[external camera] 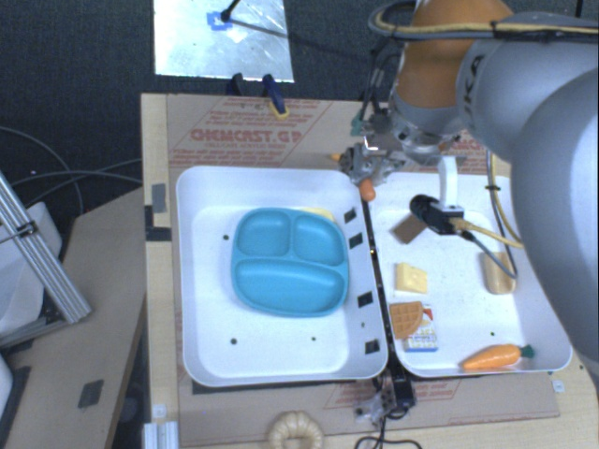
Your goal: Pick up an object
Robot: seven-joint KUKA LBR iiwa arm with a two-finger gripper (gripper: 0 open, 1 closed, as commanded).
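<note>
I see the gripper (367, 168) at the far end of the divider between the bins, with a small orange piece (368, 192) just beneath it; whether it grips anything I cannot tell. A blue divided plate (289, 261) lies in the left bin (201, 344); a toy carrot (490, 357) lies in the right bin (543, 330).

Red printing runs across the cardboard sheet (253, 131) under the bins, left of the fingers (367, 168); its letters are too blurred to read reliably.

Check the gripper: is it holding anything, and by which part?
Cannot be told. The gripper sits at the far end of the divider between the bins, with a small orange thing just below it; whether that is gripped is unclear.
</note>
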